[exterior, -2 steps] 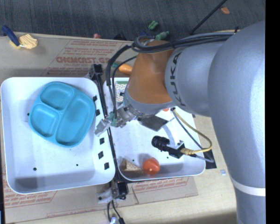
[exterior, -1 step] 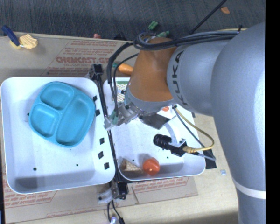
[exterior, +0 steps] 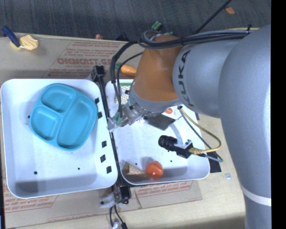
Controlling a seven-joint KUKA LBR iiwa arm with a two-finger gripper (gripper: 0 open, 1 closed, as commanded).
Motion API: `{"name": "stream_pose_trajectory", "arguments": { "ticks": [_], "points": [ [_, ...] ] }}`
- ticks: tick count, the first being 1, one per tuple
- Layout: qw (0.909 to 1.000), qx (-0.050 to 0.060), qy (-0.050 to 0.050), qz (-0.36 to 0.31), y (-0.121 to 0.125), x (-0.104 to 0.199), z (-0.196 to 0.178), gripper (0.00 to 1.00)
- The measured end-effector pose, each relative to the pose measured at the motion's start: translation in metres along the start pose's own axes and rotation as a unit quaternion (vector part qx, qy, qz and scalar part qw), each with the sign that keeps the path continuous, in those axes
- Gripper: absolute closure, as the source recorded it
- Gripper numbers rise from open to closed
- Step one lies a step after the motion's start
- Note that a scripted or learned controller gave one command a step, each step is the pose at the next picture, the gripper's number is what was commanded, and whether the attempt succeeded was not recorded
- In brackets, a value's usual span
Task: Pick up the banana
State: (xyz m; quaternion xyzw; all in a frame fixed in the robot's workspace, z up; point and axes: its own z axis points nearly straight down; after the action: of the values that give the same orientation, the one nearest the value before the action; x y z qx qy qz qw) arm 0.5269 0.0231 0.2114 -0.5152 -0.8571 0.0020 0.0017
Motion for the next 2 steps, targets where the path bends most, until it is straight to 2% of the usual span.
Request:
{"name": "stream_pose_trajectory", "arguments": {
  "ticks": [1, 2],
  "points": [
    [0.9998, -0.002, 0.0, -0.021, 0.091, -0.048, 0.02, 1.0],
    [0.9997, -0.001, -0.001, -0.025, 0.092, -0.047, 0.009, 1.0]
  ]
}}
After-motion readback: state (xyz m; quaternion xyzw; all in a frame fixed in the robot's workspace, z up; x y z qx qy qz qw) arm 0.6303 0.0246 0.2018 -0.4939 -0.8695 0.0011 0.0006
